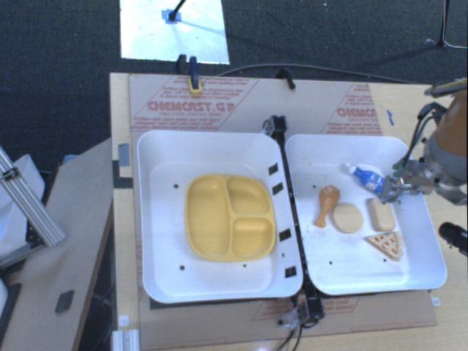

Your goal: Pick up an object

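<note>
2 shallow white bins sit side by side on the tabletop [124,218]. The left bin [157,189] holds a yellow divided tray [230,216] with 3 compartments, lying near its centre. The right bin [424,265] holds 5 small things: a toy drumstick [327,204] toward 9 o'clock, a round tan biscuit [348,218] just beside it at the centre, a pale bread piece [381,214] toward 3 o'clock, a pizza slice [387,244] toward 5 o'clock, and a blue-and-white tube [365,175] toward 12 o'clock. Beneath the bins a clear sheet [212,97] carries red lettering that reads "CHEMCAST". The arm [450,159] reaches in from 3 o'clock, its end effector [395,187] low over the right bin, just beside the tube's blue end and above the bread piece; I cannot tell how wide it stands, and nothing is seen held in it
</note>
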Robot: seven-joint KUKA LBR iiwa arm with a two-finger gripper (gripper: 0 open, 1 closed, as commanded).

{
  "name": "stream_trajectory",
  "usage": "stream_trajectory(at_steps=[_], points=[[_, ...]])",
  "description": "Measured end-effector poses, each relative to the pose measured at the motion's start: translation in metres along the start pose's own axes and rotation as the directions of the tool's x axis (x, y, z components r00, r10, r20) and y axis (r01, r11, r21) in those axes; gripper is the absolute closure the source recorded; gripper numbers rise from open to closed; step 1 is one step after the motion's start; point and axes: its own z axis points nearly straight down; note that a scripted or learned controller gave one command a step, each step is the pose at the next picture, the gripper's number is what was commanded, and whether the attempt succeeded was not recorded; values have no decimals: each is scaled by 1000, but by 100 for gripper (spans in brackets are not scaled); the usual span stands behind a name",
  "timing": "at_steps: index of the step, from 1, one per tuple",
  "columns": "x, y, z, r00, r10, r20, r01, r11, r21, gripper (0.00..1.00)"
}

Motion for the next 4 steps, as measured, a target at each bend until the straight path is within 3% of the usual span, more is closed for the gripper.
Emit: stream_trajectory(at_steps=[1, 4], points=[[0, 1, -26, 1000, -1, -1, 1, 1000, 2, 100], [158, -19, -32, 1000, -6, -4, 6, 1000, 4, 100]])
